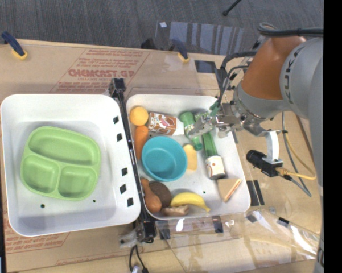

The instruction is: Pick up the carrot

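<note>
1. In the right-hand bin (159, 102), along its left wall, we are seeing the carrot (141, 139) lying lengthwise, just below a small orange fruit (139, 116) and touching the rim of the blue bowl (164, 158).
2. We are watching the gripper (204, 124) hovering over the bin's far-right side near the green bottle (209, 147), well apart from the carrot; we cannot tell how its jaws are standing.
3. We are judging the pick as not yet begun: the arm is needing to cross the bowl.
4. We are counting one carrot, one bowl, one banana (190, 200), one snack packet (161, 123), two bins.
5. In the left bin (11, 112) we are seeing one green divided tray (60, 162).
</note>
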Controlling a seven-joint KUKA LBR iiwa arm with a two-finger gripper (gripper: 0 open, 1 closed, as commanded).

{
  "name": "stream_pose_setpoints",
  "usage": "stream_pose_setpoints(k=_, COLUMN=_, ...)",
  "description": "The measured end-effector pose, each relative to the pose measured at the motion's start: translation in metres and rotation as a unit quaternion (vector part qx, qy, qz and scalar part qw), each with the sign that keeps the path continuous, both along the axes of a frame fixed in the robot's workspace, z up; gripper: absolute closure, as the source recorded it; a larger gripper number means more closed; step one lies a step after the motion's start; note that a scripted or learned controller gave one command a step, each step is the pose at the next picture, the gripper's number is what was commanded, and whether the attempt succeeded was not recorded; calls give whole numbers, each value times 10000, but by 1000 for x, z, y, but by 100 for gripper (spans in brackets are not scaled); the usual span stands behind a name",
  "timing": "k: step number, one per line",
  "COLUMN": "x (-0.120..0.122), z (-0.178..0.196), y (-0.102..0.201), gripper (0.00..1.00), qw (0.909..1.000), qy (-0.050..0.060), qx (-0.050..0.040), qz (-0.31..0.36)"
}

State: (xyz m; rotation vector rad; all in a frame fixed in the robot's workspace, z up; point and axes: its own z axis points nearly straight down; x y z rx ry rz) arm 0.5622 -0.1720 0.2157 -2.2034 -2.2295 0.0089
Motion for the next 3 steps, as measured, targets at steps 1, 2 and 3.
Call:
stream_pose_setpoints(k=1, x=-6, z=-120, y=17, gripper=0, qw=9900, qy=35, qx=0, qz=-1409)
stream_pose_setpoints(k=2, x=-4, z=-107, y=18, gripper=100, qw=9907, qy=50, qx=20, qz=-1360)
stream_pose_setpoints(k=3, x=-22, z=-117, y=49, gripper=100, qw=9989, qy=-103, qx=-132, qz=-436)
